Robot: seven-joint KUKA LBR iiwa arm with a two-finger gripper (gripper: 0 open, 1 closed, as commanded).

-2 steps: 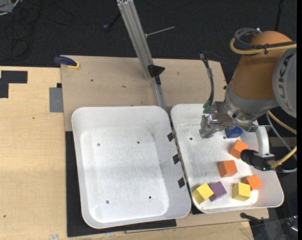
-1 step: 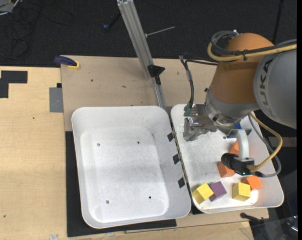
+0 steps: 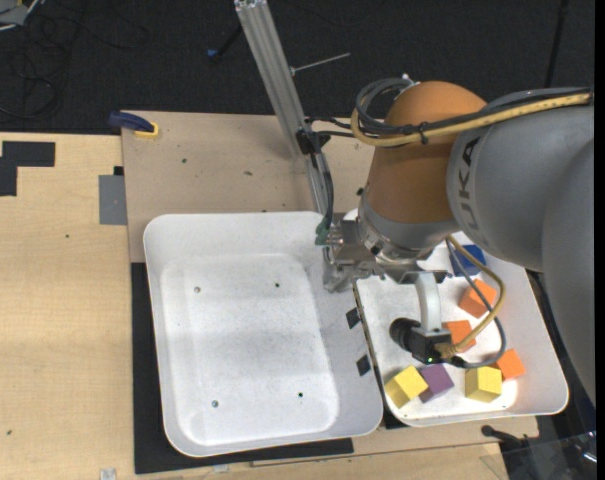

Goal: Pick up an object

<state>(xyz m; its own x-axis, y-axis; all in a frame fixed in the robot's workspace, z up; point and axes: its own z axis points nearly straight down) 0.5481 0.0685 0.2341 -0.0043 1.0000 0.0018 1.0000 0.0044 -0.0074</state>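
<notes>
Small foam blocks lie clustered at the near end of the right bin (image 3: 542, 393): a yellow cube (image 3: 406, 384) touching a purple block (image 3: 437, 379), then another yellow cube (image 3: 483, 382) just beside an orange block (image 3: 510, 364). More orange blocks (image 3: 479, 296) sit farther back, partly hidden by cables and the arm.

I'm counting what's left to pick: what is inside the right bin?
In the right bin: two yellow blocks, a purple block and orange blocks. The arm covers the bin's far part, hiding anything there.
</notes>
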